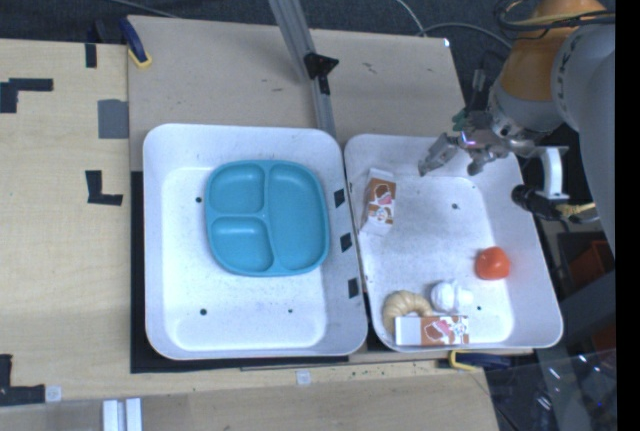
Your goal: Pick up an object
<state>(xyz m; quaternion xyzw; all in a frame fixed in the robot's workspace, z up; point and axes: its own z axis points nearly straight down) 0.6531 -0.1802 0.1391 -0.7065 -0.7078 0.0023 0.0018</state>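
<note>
The gripper (455,159) hangs at the upper edge of the right bin (525,249) with its fingers spread and nothing between them. Nearest it, left of centre frame, lies a small carton (379,202), probably light and stiff, best pinched across its narrow sides. The tomato (491,263) at lower right looks smooth and apt to roll.

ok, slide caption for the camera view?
Open gripper above right bin's far edge; tomato and cartons below; blue tray left.
</note>
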